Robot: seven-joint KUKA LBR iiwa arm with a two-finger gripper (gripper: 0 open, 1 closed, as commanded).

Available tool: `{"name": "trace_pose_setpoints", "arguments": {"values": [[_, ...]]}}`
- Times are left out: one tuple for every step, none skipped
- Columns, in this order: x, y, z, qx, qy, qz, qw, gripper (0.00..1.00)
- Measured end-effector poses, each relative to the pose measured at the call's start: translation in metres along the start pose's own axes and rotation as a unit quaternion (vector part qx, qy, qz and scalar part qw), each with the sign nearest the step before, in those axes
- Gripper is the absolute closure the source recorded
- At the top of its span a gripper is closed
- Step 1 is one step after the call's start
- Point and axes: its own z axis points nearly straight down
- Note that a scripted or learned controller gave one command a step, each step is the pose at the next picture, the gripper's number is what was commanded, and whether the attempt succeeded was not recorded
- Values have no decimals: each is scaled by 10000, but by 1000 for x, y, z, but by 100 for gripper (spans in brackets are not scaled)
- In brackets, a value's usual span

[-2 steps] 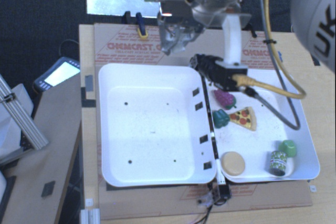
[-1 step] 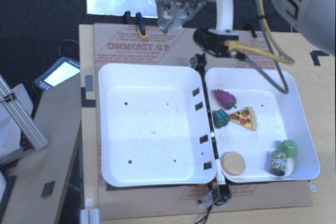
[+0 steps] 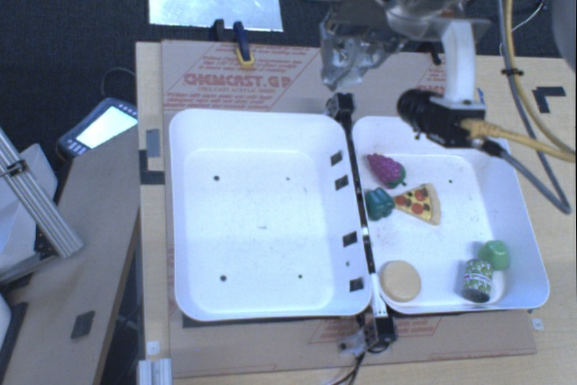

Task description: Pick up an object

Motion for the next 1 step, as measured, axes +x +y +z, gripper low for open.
{"name": "trace_pose_setpoints", "arguments": {"values": [[32,-16,99,47,-15,-40,10000,100]]}}
